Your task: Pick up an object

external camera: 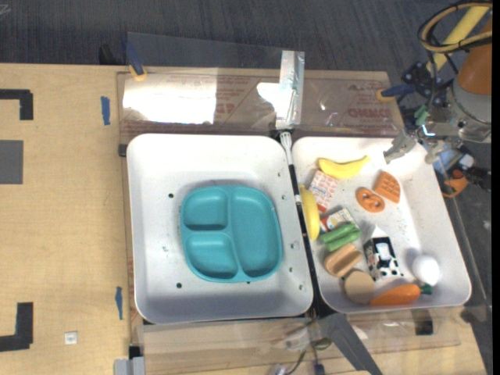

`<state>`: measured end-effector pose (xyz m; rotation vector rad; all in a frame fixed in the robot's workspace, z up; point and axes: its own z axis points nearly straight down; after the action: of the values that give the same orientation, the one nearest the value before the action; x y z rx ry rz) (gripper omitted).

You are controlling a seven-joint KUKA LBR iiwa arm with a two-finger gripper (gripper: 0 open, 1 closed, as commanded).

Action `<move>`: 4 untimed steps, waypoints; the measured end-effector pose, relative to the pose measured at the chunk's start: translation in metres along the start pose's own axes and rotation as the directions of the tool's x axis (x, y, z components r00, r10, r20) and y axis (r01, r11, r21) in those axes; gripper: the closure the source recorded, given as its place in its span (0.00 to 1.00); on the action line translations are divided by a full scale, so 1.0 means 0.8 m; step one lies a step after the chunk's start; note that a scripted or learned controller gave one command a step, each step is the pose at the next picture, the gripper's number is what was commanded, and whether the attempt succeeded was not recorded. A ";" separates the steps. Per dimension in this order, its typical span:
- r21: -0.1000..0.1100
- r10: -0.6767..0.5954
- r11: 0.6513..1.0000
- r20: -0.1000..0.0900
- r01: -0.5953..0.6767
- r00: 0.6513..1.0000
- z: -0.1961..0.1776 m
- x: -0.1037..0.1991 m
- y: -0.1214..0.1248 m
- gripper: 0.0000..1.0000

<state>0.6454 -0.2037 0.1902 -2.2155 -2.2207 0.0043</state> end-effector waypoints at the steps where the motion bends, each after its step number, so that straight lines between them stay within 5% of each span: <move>1: 0.002 -0.003 1.000 0.001 0.003 1.000 -0.009 0.001 0.002 1.00; 2: 0.003 -0.003 1.000 0.001 0.003 1.000 -0.009 0.001 0.002 0.00; 3: -0.006 -0.093 0.996 -0.008 0.092 0.996 0.118 -0.006 0.011 0.00; 4: -0.006 -0.094 0.996 -0.001 0.094 0.996 0.109 -0.008 0.012 1.00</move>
<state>0.6543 -0.2103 0.1026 -2.1111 -2.3250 -0.0040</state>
